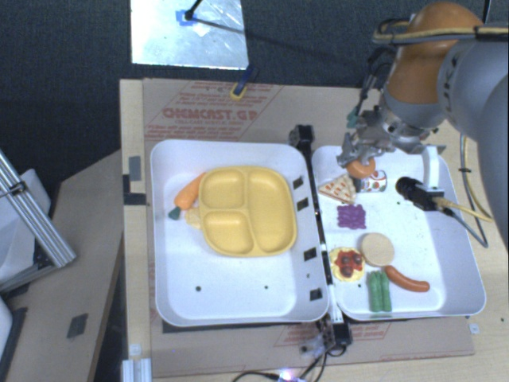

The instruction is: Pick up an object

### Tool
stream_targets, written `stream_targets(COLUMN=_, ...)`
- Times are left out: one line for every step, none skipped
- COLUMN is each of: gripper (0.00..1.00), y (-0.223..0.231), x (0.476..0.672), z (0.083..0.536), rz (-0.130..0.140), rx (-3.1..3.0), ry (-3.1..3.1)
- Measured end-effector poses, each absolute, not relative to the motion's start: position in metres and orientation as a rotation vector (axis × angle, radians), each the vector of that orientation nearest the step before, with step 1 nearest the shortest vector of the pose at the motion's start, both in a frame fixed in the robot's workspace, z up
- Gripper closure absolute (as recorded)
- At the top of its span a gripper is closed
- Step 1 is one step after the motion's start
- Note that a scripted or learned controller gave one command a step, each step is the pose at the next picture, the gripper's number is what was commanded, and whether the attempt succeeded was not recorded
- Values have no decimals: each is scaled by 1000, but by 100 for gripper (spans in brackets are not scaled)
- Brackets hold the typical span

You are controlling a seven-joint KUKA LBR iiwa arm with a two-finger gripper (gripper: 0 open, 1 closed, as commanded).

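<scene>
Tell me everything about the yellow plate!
The yellow plate is a rounded-square tray that looks like smooth plastic, split into three compartments: two at the back, one wide one in front. It lies flat in the left bin, turned slightly askew. A toy carrot rests against its left rim.

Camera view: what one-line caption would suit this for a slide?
Robot gripper poised over toy food in the right bin, a yellow divided plate and carrot in the left bin.
</scene>
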State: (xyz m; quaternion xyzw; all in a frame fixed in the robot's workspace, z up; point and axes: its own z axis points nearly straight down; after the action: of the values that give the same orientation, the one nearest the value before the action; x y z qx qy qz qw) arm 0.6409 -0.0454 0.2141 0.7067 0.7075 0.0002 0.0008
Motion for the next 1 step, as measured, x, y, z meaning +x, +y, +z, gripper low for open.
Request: stream_targets(gripper=100, y=-39, x=645, z=234, rz=4, rx=2214, ry=2226)
